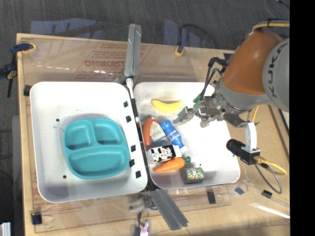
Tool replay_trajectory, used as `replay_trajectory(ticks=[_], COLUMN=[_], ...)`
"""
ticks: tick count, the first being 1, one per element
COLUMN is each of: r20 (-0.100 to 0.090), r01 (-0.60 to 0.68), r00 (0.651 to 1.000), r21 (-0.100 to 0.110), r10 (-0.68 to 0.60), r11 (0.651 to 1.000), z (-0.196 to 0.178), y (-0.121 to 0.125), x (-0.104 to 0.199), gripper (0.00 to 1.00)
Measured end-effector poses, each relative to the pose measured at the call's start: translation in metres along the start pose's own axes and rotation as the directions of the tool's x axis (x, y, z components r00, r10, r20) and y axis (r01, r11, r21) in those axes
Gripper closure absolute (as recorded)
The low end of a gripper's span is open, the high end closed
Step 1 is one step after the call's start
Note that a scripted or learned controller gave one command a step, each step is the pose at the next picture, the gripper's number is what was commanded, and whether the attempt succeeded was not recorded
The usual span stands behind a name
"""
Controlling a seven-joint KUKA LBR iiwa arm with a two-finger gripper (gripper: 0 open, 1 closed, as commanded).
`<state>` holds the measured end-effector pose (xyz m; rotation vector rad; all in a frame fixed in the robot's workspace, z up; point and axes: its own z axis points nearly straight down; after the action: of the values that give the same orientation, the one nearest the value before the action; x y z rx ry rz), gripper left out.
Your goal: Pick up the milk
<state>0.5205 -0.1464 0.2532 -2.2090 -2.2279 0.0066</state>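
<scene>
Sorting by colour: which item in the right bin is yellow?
The banana, at the bin's far end. The carrot is orange, the bottle blue.

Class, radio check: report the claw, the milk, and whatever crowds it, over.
Claw hovering over right bin, nothing held. Milk carton lying among the clutter. Blue bottle, orange bottle and carrot pressed close around it.

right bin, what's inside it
The right bin holds a banana, orange bottle, blue bottle, milk carton, carrot and can. The arm covers its upper right corner.

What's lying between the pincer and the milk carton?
In the camera view, the blue bottle lies between the pincer and the milk carton.
</scene>
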Motion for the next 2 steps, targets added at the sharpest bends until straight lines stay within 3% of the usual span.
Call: replay_trajectory(ticks=[1,2], r20=[-0.001,0.014], r01=[-0.097,-0.242], r00=[0.995,0.970], r21=[-0.007,-0.029], r10=[0.097,0.242], r11=[0.995,0.970], z=[0.128,0.157], y=[-0.041,0.010], x=[-0.008,0.042], gripper=[0.00,0.00])
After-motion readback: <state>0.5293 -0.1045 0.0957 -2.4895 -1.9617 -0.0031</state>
